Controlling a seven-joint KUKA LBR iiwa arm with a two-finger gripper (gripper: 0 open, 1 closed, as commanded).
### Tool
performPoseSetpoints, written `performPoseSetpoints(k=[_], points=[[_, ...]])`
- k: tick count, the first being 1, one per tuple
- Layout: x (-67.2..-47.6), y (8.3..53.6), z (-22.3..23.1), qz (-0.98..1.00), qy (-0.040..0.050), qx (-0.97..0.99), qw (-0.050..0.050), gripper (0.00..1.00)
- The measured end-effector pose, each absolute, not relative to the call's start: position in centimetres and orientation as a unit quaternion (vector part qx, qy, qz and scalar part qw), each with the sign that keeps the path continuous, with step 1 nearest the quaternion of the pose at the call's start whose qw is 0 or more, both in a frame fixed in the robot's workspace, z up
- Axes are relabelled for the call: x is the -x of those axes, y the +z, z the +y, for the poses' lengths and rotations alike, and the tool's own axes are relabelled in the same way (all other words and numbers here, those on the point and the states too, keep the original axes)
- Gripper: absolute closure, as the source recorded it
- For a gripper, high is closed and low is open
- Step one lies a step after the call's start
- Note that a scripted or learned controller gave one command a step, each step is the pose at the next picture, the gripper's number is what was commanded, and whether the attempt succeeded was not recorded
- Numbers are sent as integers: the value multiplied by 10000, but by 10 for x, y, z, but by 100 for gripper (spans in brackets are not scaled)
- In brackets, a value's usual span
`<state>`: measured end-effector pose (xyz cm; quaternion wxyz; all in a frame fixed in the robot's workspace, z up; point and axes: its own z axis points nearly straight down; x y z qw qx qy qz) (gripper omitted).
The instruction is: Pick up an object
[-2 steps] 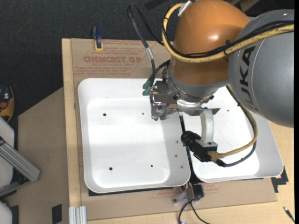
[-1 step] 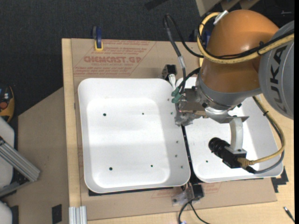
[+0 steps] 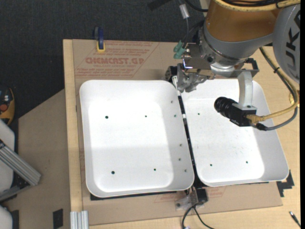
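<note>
Locating the object is the sticking point: I cannot tell where it lies. My guess is that any target sits right under the pincer (image 3: 187, 82), masked by the wrist hardware. The pincer hangs low at the far end of the seam between the two bins. Whether it is open, closed or gripping something, I cannot tell, because the tip is lost in clutter and shadow.

Just beside the pincer, toward the arm's side, a black cylinder (image 3: 232, 110) on a white bracket juts over the right bin (image 3: 274, 168). The left bin (image 3: 88, 142) spreads away on the pincer's other side. Well beyond that, a blue clamp (image 3: 99, 36) pins the lettered board (image 3: 114, 58). The arm (image 3: 243, 13) looms above and behind the pincer.

Doing this step well likely means keeping clear of the bin rims at the seam and coming straight down. The lift should be slow, so a miss shows early. The corner is tight, so a clipped rim looks like the main risk.
</note>
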<state>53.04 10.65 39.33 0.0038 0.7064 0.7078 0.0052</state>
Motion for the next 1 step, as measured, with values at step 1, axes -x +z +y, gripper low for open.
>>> performPoseSetpoints(k=[1], points=[[-533,309,95,7062,-41,-7080,-26,100]])
